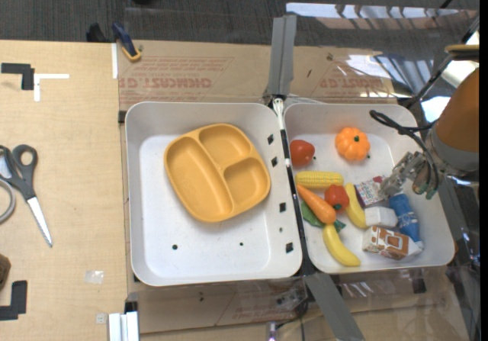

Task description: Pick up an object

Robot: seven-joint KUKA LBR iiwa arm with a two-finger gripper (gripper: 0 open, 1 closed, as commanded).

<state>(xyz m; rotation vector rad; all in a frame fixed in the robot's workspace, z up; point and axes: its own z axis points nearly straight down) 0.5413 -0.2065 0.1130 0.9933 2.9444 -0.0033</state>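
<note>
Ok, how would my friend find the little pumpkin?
Look in the right bin, the one full of toy food, beside the bin with the yellow plate. At its far end sits the pumpkin, right of the tomato. It is the only round orange thing with ridges.

Light wood bench (61, 255) w/ brown cardboard sheet (191, 72) at rear. Directly on bench: two shallow white plastic bins, left (145, 255) & right (438, 252), touching side by side; grey-handled metal scissors (29, 187) near left edge, well apart from bins.

Scissors (29, 188) – bench's left; blue clamp (126, 42)
</note>
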